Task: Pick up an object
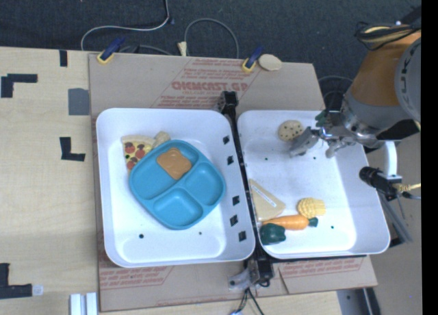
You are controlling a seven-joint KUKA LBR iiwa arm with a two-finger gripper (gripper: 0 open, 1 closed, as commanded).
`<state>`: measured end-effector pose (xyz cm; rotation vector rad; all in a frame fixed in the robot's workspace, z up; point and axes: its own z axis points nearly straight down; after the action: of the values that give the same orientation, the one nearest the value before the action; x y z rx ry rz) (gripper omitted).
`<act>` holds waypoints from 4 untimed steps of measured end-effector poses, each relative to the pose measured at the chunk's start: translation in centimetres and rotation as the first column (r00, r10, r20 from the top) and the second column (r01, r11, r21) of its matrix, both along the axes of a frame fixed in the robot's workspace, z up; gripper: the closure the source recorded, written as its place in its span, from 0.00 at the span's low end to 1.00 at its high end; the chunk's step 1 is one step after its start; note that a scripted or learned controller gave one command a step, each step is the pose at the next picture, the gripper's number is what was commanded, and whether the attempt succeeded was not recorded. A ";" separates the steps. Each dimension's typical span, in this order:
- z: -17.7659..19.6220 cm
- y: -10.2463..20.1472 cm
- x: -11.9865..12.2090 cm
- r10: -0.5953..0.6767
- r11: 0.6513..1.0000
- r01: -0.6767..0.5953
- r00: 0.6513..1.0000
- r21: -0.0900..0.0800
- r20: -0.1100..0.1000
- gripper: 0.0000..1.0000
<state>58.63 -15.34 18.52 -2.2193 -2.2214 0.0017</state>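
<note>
Toy carrot (pixel 293 222) and corn cob (pixel 311 206) lie low in right bin (pixel 356 190), well below claw (pixel 316 141). Cookie (pixel 290 129) sits just left of claw, upper part of bin, nearest target. Claw's fingers spread, nothing between them.

Tray (pixel 179 194) in left bin (pixel 109 170); cookie (pixel 289 129), corn (pixel 311 206), carrot (pixel 291 222) in right bin (pixel 363 231).

A round tan toy cookie with dark chips (pixel 290 129) lies flat near the upper left corner of the right-hand shallow white bin (pixel 356 197), right of frame centre
</note>
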 end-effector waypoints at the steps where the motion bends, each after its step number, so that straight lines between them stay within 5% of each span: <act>1: -8.5 0.6 7.1 -0.001 1.000 0.001 1.000 -0.002 0.002 0.00; 2: -9.9 2.1 4.0 0.000 1.000 0.000 1.000 -0.005 0.008 0.00; 3: -8.8 2.0 4.1 -0.001 1.000 0.001 1.000 -0.005 0.007 1.00; 4: -8.9 2.0 4.0 -0.001 1.000 0.001 1.000 -0.004 0.006 0.00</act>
<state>62.68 -13.32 9.62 -2.2254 -2.2260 -0.0005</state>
